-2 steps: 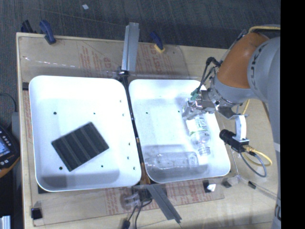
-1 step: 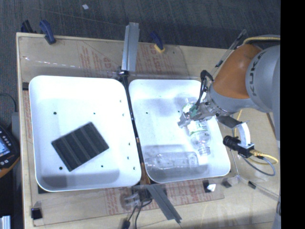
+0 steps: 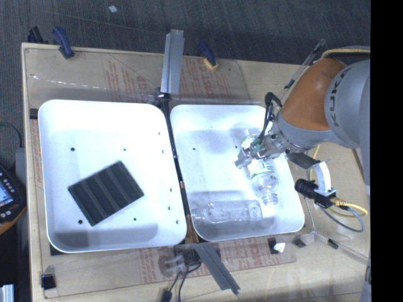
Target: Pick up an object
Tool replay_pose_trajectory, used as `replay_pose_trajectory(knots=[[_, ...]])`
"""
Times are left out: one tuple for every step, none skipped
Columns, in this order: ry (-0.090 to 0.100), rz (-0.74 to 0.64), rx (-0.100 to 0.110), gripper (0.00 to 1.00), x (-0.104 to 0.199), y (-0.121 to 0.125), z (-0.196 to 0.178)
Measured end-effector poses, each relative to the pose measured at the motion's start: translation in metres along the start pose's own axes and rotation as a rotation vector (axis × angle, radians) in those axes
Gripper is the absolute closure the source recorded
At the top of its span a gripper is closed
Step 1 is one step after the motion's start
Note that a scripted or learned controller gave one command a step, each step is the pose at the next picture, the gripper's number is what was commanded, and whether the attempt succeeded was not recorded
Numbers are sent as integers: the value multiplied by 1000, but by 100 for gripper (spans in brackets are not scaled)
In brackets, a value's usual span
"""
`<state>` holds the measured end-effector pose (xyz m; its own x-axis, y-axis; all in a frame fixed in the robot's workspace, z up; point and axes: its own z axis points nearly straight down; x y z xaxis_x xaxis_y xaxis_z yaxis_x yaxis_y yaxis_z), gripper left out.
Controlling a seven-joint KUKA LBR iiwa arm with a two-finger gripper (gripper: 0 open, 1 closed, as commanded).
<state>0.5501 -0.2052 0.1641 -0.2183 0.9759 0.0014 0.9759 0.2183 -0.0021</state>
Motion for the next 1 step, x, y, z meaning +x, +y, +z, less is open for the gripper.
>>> replay_pose_trajectory(knots=[[0, 0, 0, 0, 0, 0, 0]])
